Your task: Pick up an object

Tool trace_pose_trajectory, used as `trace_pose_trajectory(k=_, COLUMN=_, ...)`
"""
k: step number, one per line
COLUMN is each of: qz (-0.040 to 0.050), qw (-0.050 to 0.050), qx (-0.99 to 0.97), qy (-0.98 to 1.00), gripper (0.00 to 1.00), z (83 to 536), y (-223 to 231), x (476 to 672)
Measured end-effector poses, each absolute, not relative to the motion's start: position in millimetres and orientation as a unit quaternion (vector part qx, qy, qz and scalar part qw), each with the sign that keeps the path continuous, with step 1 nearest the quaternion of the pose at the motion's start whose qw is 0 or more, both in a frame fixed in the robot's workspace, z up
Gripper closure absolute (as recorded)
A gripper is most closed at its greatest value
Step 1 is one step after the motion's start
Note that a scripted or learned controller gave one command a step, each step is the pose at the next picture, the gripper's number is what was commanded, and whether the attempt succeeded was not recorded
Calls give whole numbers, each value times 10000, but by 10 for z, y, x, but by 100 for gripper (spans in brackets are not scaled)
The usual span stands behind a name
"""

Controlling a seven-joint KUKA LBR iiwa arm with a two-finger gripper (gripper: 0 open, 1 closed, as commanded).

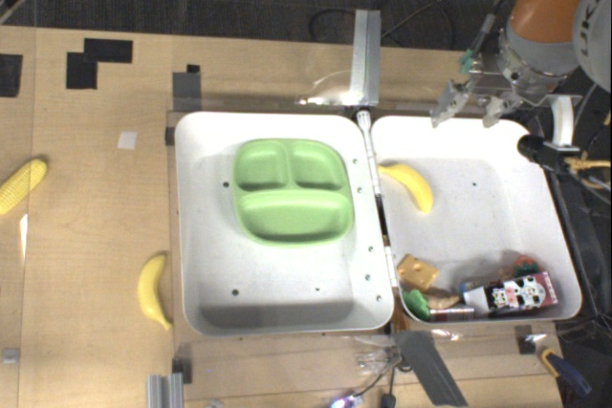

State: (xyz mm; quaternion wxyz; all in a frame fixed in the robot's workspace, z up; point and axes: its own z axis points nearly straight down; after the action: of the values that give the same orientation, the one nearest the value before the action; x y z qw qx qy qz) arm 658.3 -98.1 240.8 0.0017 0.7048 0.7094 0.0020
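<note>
White bins sit side by side on your bench [86, 234]: the left bin [206, 301] holds a green tray [292, 189], the right bin [497, 205] a banana [411, 184] near its left wall and clutter along its near edge. Your gripper [470, 105] hovers over the right bin's far rim, jaws apart, nothing between them.

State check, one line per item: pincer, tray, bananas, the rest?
pincer: above right bin's far edge, holding nothing
tray: flat in left bin
banana: lying loose in right bin
bench banana: outside the bins
corn: on bench
clutter: piled at near wall
</note>
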Motion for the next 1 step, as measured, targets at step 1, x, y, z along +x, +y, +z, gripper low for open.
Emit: trace_pose_trajectory(k=1, qz=18, qw=18, qx=5987, qy=8010, gripper=0, z=1143, y=-838, x=6321)
